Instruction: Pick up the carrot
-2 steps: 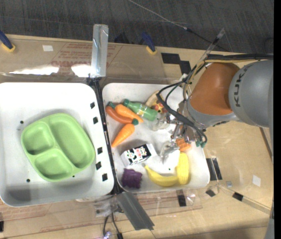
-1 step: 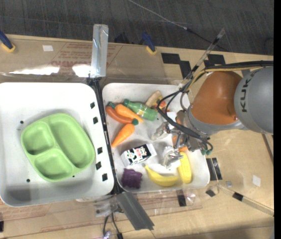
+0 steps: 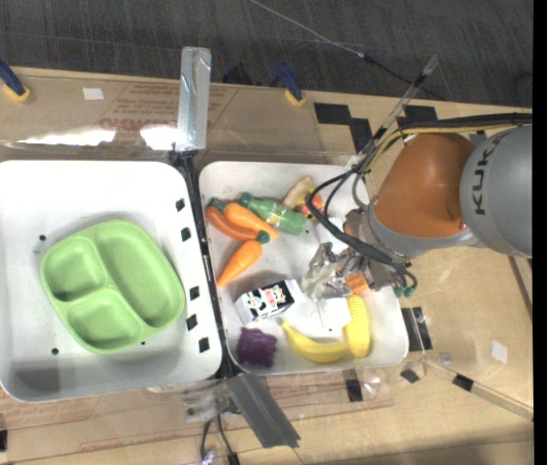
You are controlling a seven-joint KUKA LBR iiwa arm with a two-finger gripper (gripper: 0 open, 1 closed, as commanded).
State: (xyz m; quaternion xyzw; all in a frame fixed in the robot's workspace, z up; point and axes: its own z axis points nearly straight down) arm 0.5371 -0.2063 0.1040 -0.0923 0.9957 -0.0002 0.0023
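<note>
**The carrot waits while the tool hangs over the corn**

Look at the carrot [image 3: 238,261]. It is orange and pointy, fat at one end and thin at the other. It lies slanted in the right bin [image 3: 389,352], near the bin's 9 o'clock side, with its thin tip down toward 7 o'clock. A second carrot [image 3: 237,220] lies just above it, beside a green bottle [image 3: 275,213]. Nothing holds either carrot.

At 5 o'clock from the slanted carrot sits a little black and white box [image 3: 267,299]. Lower down, a purple bunch of grapes [image 3: 258,347] rests near the bin's bottom wall. A yellow banana [image 3: 316,345] and a yellow corn cob [image 3: 357,325] lie at 4 o'clock.

Your tool [image 3: 329,277] hangs at 3 o'clock from the carrot, a bit apart from it, just above the corn. Wires and metal parts crowd it, so I cannot tell how far open it is, and I see nothing held in it.

To do this step well, I think you should bring the tool over toward 9 o'clock until it is above the fat middle of the carrot. Turn it so it closes across the carrot, not along it. Come down slowly. Watch the little box and the bin wall; both are close.

The left bin [image 3: 12,289] holds a green plate [image 3: 110,284]. Both bins sit on the table [image 3: 486,327].
</note>
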